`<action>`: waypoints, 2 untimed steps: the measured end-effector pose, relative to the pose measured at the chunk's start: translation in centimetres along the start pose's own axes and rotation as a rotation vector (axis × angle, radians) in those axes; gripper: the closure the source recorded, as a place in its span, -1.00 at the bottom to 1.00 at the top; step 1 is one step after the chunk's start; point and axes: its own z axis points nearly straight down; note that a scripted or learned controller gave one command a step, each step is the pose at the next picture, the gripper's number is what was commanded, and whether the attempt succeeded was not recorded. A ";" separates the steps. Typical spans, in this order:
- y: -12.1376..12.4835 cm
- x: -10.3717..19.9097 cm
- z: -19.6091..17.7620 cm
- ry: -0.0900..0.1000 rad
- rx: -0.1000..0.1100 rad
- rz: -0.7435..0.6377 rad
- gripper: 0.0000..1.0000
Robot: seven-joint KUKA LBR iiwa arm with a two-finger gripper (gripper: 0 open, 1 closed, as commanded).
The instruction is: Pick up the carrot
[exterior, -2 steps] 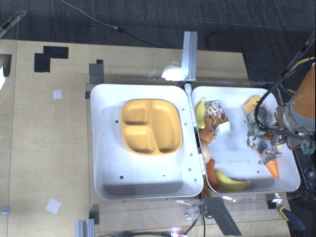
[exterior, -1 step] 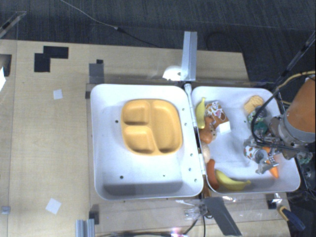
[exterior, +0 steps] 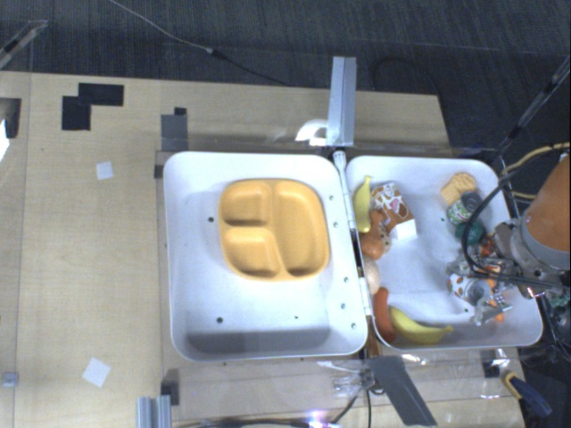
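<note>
An orange-red elongated thing, likely the carrot (exterior: pixel 382 313), lies by the left wall of the right bin (exterior: pixel 428 275) near its front corner. Its lower end is partly under a yellow banana (exterior: pixel 419 328). My gripper (exterior: pixel 482 291) is low in the right bin's front right area, tangled in view with cables and small colourful parts. It stands roughly a hand's width to the right of the carrot, not touching it. The grey arm with its orange band (exterior: pixel 546 217) comes in from the right edge.
The right bin also holds a greenish banana (exterior: pixel 361 201), a brown-and-white patterned item (exterior: pixel 389 205), a white block (exterior: pixel 404 231), a brown round item (exterior: pixel 373 244), a waffle-like piece (exterior: pixel 458 186) and a teal item (exterior: pixel 464 210). A yellow divided tray (exterior: pixel 272 228) sits in the left bin (exterior: pixel 196 310).
</note>
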 end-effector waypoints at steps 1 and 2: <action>-0.2 -0.6 1.8 -0.008 0.009 -0.495 1.00; 2.0 -1.1 1.7 -0.011 0.019 -0.635 1.00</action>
